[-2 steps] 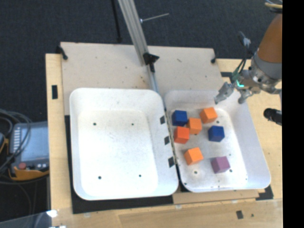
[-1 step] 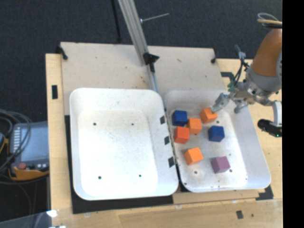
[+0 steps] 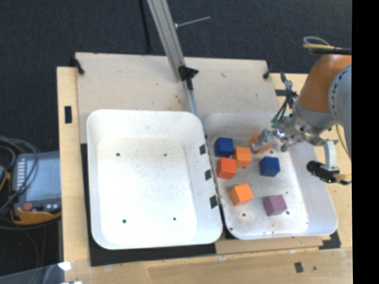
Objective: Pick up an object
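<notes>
Camera view: arm low over right bin — end effector state unclear.

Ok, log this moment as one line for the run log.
arm: over right bin | pincer: beside orange block, nothing seen held | blocks in bin: six | left bin: no blocks
</notes>
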Controlling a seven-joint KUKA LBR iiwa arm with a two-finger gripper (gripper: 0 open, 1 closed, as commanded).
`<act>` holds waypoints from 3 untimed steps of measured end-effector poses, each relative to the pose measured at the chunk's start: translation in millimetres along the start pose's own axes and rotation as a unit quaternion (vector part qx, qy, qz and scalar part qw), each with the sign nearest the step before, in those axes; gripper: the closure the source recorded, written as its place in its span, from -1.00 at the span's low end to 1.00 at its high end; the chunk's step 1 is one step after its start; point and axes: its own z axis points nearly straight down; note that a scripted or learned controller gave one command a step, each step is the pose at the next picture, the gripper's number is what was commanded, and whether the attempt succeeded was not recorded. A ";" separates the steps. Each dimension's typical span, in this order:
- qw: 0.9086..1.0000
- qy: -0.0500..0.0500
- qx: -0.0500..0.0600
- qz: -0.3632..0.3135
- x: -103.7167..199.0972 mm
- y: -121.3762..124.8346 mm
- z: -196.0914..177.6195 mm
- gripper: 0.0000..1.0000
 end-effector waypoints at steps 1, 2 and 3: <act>1.000 -0.001 -0.004 0.000 -1.1 2.1 11.5 -1.00; 1.000 -0.003 0.001 0.002 -5.4 -1.3 2.8 1.00; 1.000 -0.001 -0.005 0.002 -5.2 -0.4 -41.5 1.00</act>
